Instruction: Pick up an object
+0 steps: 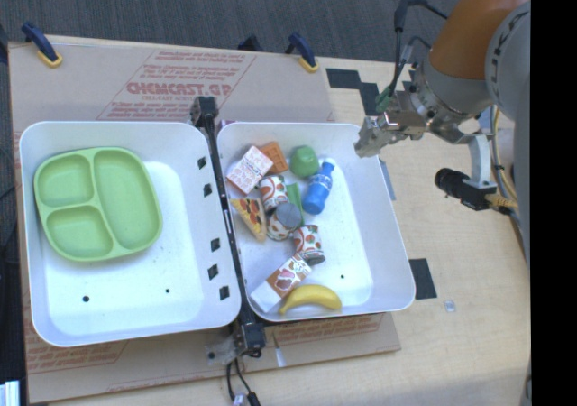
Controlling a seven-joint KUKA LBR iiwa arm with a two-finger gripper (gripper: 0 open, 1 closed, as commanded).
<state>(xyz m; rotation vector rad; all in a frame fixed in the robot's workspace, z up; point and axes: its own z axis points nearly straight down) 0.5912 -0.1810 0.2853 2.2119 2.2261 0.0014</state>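
Observation:
The right bin point(383, 242) holds a heap of small items: a blue bottle point(317, 189), a green ball-like thing point(305, 161), a white and red packet point(250, 169), an orange box point(274, 156), several printed cans point(274, 193), a pizza slice point(249, 213) and a yellow banana point(311, 299) at the front. My gripper point(369, 143) hangs above the bin's far right rim, apart from all of them, with nothing seen between its fingers.
The left bin point(108, 309) carries a green divided plate point(96, 202). A black hinge strip point(219, 206) runs between the bins. Blue and yellow clamps point(302, 50) pin the cardboard sheet at the back. Bare bench lies right of the bins.

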